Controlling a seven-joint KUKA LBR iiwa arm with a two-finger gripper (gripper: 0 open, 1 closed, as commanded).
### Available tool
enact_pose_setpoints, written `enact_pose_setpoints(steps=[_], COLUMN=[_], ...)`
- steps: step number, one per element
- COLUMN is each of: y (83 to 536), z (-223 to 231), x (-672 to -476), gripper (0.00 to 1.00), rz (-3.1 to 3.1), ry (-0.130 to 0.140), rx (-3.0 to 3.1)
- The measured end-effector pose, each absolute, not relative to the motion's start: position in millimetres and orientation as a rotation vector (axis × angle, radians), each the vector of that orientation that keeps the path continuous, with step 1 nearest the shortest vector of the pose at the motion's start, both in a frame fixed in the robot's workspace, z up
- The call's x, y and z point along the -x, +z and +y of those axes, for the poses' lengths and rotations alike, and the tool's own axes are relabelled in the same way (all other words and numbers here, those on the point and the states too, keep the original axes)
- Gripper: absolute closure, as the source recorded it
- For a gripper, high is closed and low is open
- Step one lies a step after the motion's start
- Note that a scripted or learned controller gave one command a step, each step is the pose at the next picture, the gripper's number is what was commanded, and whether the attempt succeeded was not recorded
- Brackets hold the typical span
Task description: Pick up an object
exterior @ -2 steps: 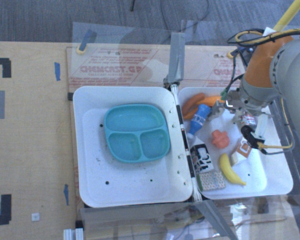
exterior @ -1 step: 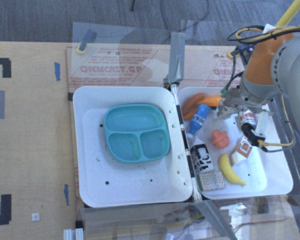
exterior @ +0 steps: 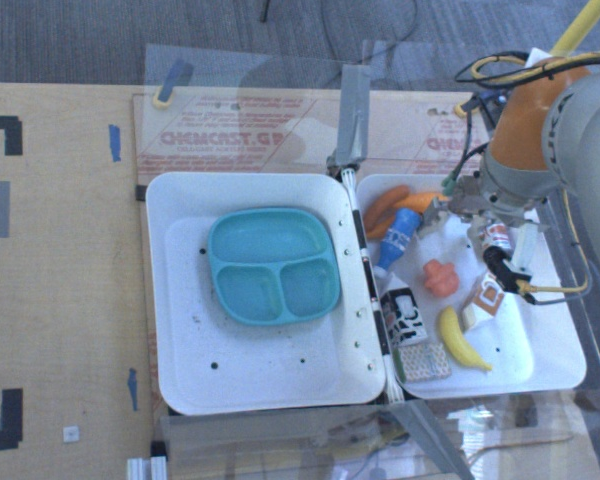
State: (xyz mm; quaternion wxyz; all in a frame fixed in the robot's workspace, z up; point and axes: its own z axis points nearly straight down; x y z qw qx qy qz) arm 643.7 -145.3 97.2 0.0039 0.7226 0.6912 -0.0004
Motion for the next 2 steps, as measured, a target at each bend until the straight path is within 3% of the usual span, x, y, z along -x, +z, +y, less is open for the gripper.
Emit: enact_pose_setpoints(steps=[1, 2], y=[105.6, 105.5], z=[-144.5, -144.0], x=[-644.8, -644.8], gripper=[1.0, 0.0], rz=[2.17, 2.17], ry=[0.0, -0.001], rx=[-2.261, -2.261])
